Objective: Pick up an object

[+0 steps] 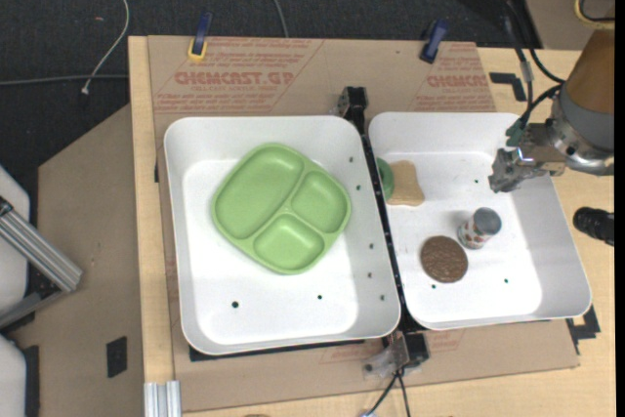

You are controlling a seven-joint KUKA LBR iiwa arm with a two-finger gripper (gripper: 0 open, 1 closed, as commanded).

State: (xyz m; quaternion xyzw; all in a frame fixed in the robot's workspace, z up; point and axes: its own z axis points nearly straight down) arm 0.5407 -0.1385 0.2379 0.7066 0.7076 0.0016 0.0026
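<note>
Presently, nearest the camera in the right bin [557,293], a brown disc [444,260] and a small can [480,227] sit just beside each other, with a tan piece [405,183] further back at the left wall; the gripper [510,169] hovers above the bin's far right, holding nothing, and whether it is released or clenched cannot be told. Risk: a descent between the close-set objects may nudge both and grasp neither. Beyond, the left bin [195,308] holds a green divided plate [282,207], on a cardboard-covered tabletop [293,63], with dark floor behind.
</note>
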